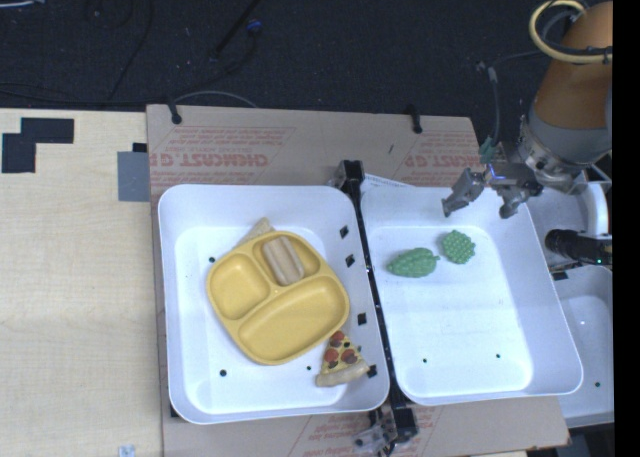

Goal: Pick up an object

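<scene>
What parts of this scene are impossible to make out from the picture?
- The thing behind the yellow divided plate: the plate's rim hides all but a tan corner.
- The two green items: too small to identify.
- The arm: cut off by the right edge.
- The clutter below the bins: cut off by the bottom edge.

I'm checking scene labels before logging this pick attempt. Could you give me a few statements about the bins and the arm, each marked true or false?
1. The yellow divided plate lies in the left bin. True.
2. The hot dog toy sits in the right bin. False: it rests in a compartment of the yellow divided plate.
3. Two green toy pieces lie in the right bin. True.
4. The pizza slice toy lies on the plate. False: it lies on the left bin's floor beside the plate.
5. The gripper holds a green piece. False: it hovers at the right bin's far edge with nothing between its fingers.
</scene>
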Tool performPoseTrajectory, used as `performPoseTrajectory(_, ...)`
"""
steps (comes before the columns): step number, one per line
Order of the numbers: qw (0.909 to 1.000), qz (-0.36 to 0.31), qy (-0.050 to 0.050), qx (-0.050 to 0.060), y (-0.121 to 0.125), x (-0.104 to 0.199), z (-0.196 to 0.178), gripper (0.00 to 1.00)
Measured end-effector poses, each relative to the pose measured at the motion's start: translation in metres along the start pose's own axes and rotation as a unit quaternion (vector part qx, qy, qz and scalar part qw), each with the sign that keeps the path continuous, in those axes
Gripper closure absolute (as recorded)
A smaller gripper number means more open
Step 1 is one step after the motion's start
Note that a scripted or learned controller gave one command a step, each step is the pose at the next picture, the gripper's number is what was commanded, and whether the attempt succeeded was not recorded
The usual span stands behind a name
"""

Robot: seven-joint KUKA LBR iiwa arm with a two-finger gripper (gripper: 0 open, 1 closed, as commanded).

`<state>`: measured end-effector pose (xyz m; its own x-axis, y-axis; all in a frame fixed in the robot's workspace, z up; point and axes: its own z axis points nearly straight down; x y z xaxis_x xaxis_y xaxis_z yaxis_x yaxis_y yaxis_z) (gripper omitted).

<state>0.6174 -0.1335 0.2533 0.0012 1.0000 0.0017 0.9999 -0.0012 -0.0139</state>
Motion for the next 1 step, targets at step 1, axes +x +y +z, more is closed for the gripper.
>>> performPoseTrajectory(1, 1.0, -0.001, -0.001, -0.006, 0.0021, -0.0001, -0.0073, 0.0)
